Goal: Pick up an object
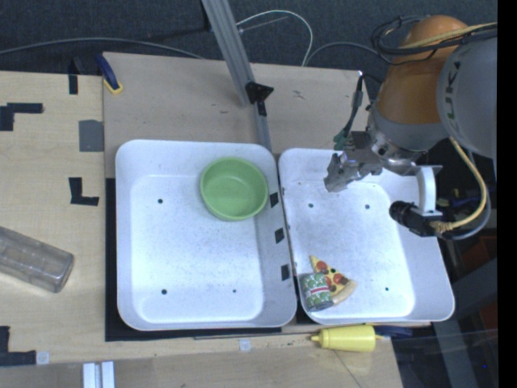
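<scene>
White-binned desk, pick not yet made: the hand (338,178) hovers over the right bin's (420,293) far-left corner, fingers close together with nothing between them, well apart from the toy pizza slice (326,283) at its near-left corner.

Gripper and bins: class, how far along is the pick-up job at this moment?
Done: nothing looks lifted; the green bowl sits in the left bin and the pizza toy lies in the right bin. In hand: the gripper hangs over the right bin's far end. Left: reach an object, grip it, lift it.
</scene>
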`<state>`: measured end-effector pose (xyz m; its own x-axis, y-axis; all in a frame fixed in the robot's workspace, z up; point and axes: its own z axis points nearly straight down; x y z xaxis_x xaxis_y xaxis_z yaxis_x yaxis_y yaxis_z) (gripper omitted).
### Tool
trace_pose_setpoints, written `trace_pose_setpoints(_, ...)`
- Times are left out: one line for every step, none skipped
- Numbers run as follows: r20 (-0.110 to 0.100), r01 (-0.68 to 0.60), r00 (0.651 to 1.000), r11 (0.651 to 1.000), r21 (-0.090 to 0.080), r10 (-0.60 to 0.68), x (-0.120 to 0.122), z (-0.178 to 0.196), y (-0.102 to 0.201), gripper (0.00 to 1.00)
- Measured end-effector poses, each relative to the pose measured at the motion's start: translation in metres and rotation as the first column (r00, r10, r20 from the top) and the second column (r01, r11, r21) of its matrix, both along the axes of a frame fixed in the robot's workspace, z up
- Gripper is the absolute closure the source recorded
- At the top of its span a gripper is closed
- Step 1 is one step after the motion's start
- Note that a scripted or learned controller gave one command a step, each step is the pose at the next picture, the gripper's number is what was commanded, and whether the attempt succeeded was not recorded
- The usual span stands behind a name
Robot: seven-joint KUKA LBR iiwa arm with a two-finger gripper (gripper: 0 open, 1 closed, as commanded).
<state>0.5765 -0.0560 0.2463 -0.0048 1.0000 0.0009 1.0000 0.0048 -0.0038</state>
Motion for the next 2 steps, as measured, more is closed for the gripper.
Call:
trace_pose_setpoints(0.001,-0.002,1.0,1.0,0.001,0.002,-0.018,0.004,0.051,1.0)
trace_pose_setpoints(-0.001,-0.001,1.0,1.0,0.0,0.001,-0.039,-0.014,0.099,1.0)
